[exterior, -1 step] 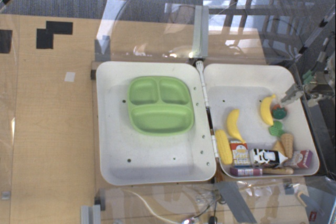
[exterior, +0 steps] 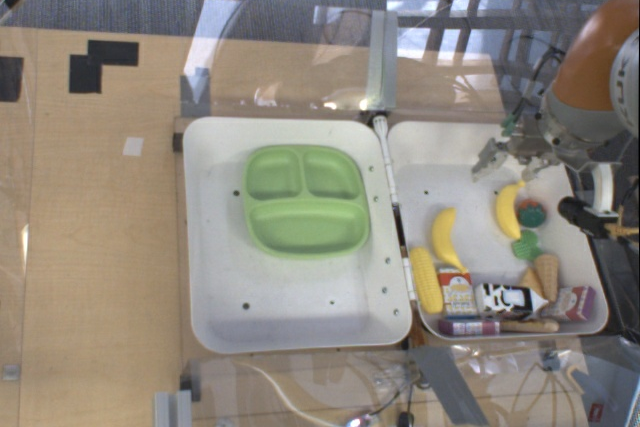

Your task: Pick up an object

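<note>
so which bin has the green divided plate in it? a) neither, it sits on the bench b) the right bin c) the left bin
c: the green divided plate lies inside the left bin, while the right bin holds the bananas and other toy food.

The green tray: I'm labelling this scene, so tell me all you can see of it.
The green tray is a light green, plastic-looking plate with rounded corners and three compartments: two smaller ones at the far side, one wide one at the near side. All three look bare. It lies flat, right way up, about mid-floor in the left bin, slightly toward the far wall. Nothing else touches it.
</note>
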